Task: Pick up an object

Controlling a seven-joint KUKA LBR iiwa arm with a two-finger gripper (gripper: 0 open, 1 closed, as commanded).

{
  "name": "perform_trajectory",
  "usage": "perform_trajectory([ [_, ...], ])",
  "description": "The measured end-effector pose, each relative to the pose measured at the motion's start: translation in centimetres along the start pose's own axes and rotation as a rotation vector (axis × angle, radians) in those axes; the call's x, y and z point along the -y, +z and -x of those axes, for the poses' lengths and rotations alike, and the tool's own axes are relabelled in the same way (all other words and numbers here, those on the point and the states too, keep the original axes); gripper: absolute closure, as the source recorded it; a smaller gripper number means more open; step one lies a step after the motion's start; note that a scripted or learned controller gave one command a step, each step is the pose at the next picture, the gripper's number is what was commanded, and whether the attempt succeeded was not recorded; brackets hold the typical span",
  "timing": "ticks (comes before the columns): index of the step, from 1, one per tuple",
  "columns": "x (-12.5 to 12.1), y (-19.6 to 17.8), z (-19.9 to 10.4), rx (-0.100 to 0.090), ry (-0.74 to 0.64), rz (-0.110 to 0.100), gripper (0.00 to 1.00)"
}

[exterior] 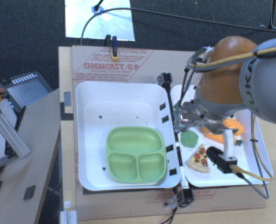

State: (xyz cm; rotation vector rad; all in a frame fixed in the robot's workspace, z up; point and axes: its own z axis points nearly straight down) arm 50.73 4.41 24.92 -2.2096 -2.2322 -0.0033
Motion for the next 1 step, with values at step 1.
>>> perform_trajectory([
  [1,-0.77,1.28,-6.25,0.0,-0.001,0.0,1.0],
])
